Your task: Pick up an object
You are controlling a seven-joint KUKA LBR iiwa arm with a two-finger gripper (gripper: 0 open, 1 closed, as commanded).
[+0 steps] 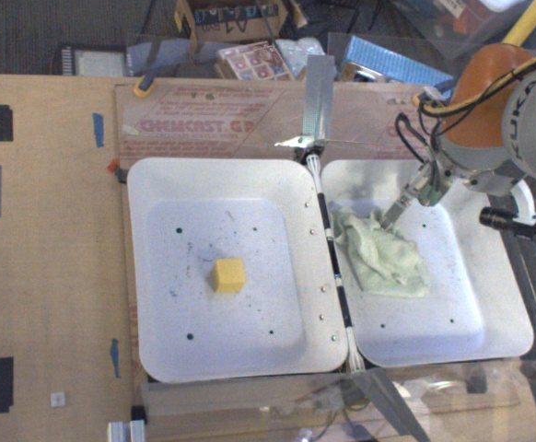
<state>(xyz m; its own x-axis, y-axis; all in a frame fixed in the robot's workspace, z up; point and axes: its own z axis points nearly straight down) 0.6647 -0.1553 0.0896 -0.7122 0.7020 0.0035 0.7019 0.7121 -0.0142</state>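
Observation:
A pale green crumpled cloth (380, 255) lies in the right bin (489, 325), toward its left side. A small yellow block (229, 275) rests near the middle of the left bin (157, 201). My gripper (390, 217) reaches down from the right and its tip sits at the cloth's upper edge, touching or just above it. The fingertips look thin and close together, and their state is unclear from this angle.
A metal divider strip (318, 99) rises behind the seam between the two bins. Cardboard, boxes and cables lie beyond the back edge. The arm's grey body and orange band (489, 90) hang over the right bin's far right corner.

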